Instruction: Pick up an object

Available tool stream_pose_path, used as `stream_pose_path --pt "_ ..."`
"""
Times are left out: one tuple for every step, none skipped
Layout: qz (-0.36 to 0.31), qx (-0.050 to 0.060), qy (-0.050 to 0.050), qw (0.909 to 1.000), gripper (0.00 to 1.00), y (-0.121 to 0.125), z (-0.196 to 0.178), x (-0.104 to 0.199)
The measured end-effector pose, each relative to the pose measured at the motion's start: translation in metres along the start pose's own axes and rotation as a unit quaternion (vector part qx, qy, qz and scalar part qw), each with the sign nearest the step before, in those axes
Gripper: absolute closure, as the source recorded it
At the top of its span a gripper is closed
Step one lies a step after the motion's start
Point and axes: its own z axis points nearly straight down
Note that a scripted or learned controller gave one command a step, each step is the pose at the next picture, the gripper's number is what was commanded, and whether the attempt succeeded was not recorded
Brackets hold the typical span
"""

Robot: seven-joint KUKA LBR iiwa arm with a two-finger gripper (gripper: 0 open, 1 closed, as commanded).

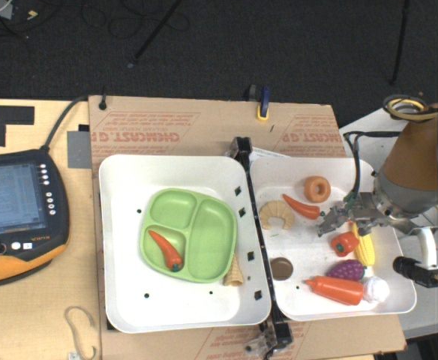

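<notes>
Cardboard-covered bench (166,126) against a dark floor, bearing two white bins side by side.

Left bin (121,276): green divided plate (204,238) with an orange-red chilli (166,251) in its near-left compartment; ice-cream cone (235,274) just beside the plate's near-right edge.

Right bin (294,163): doughnut (317,189) at the far side; red pepper (301,206) and croissant (277,214) near it; brown disc (281,268) by the divider; ketchup bottle (340,290), purple grapes (347,269), yellow corn (364,250) and a small red tomato (345,243) toward the near right.

Gripper (346,220): low over the right bin, just above the tomato and corn; whether its fingers are spread or pressed together cannot be told.

Left of the bins: control tablet (16,212).
</notes>
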Motion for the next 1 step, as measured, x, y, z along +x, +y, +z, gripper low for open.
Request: stream_pose_path --pt "0.001 -0.007 -0.004 1.0 0.0 0.0073 0.0392 0.0014"
